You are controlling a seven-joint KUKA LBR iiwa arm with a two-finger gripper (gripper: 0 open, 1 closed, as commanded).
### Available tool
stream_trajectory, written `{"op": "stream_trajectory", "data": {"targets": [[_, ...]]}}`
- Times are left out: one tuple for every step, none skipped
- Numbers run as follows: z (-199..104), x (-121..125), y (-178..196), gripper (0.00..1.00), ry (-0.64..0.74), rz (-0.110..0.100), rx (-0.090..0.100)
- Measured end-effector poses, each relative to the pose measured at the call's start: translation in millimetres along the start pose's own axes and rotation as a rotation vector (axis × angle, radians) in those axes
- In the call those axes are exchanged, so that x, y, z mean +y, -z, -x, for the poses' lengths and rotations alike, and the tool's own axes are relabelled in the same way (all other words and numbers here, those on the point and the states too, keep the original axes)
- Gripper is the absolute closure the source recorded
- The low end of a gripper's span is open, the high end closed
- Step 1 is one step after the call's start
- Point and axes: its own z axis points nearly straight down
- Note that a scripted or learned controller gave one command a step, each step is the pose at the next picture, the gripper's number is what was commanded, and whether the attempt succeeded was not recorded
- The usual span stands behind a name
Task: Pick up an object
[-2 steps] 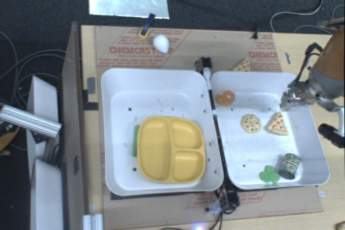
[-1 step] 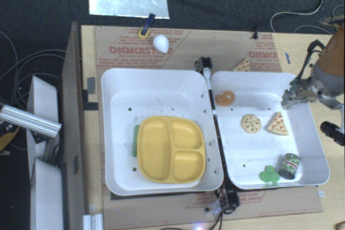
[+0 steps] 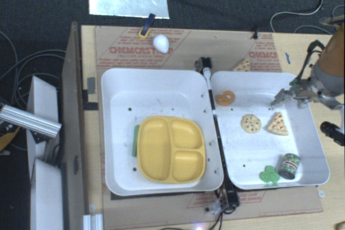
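My gripper (image 3: 290, 98) hangs over the right bin (image 3: 310, 132), near its right wall. Its fingers stand open and hold nothing. Just below and left of it lies a pizza slice (image 3: 278, 124), apart from the fingers. Beside that sits a round cookie (image 3: 250, 123), and an orange ring (image 3: 225, 97) lies near the bin's back left corner. At the front right a small can (image 3: 290, 165) lies beside a green clover-shaped piece (image 3: 268, 175).
The left bin (image 3: 124, 94) holds a yellow divided plate (image 3: 171, 149) with a green strip (image 3: 136, 140) along its left side. Behind the bins, on the cardboard, lie a white egg (image 3: 160, 43), a yellow and blue item (image 3: 146, 26) and a cracker-like piece (image 3: 243, 65).
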Motion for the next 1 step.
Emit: {"op": "stream_trajectory", "data": {"targets": [[-3.9,-28.0,-34.5,0.00,-0.007,-0.034,0.012]]}}
